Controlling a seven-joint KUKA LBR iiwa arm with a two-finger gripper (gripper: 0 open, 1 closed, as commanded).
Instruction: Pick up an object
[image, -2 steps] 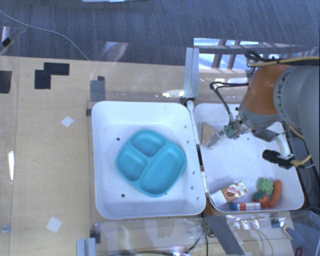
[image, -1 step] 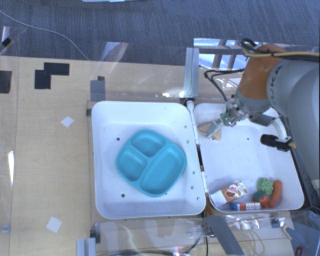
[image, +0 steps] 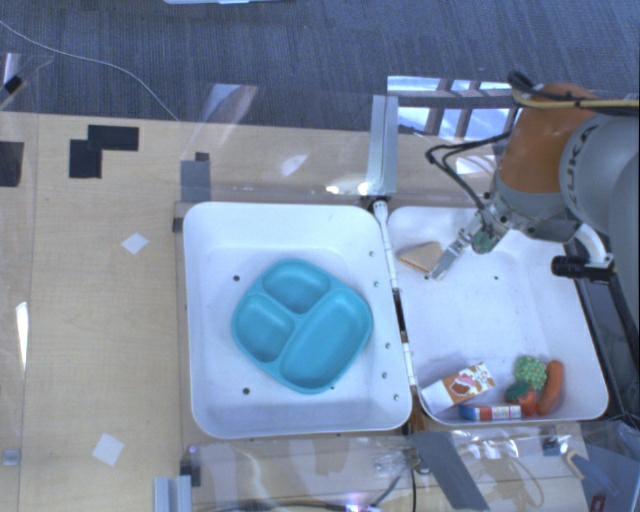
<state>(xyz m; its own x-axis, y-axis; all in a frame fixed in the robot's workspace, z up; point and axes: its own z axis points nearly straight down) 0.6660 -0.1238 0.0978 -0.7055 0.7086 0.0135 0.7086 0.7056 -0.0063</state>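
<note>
In the right bin (image: 560, 330), the end effector (image: 443, 262) reaches the tan wedge (image: 420, 256), grip state impossible to tell; seemingly the approach step, with closing and lifting probably next.

The wooden bench (image: 90, 330) bears two white bins (image: 215, 400) side by side.

arm (image: 585, 170) cut off by the right edge, gripper (image: 447, 258) small and blurred with its finger gap unreadable, contact with the tan wedge (image: 420, 256) unclear, label on the small carton (image: 468, 382) illegible, clustered toy foods (image: 535, 385) overlapping, identities uncertain
</note>
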